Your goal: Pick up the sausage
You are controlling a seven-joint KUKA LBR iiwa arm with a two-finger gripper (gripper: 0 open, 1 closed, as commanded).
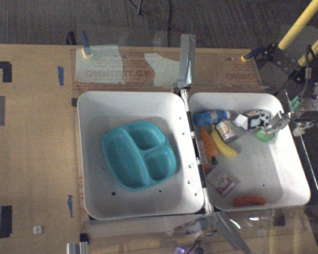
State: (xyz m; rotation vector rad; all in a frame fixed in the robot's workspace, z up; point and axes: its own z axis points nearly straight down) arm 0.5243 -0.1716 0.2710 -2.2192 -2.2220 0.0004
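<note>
Camera view, looking down at a slant: two shallow white bins sit side by side on the desk [32,142]. The left bin [90,194] holds a teal divided plate [139,154], smooth moulded plastic with three compartments. The right bin [291,179] holds the clutter. The sausage [249,200] lies on its side near the front wall of the right bin, a short reddish-orange cylinder with rounded ends, apart from the other items; the closest neighbour is a small pink-and-white packet [220,181] to its left. Further back lie a yellow banana [224,144], an orange carrot [209,146], a blue bottle on its side [210,117], a small can [226,130], a black-and-white carton [253,120] and a green item [265,135]. The end effector [280,121] sits at the far right corner of the right bin, well apart from the sausage; whether it is open or closed, I cannot tell, and nothing is visibly held. Judgement: the step in hand is the approach. It should be done by travelling toward the near wall, then descending with the closing direction across the sausage's short axis, centred on its length. The surface looks smooth and likely slippery, and the round body may roll, so a centred grip is advised. The near wall limits clearance.
</note>
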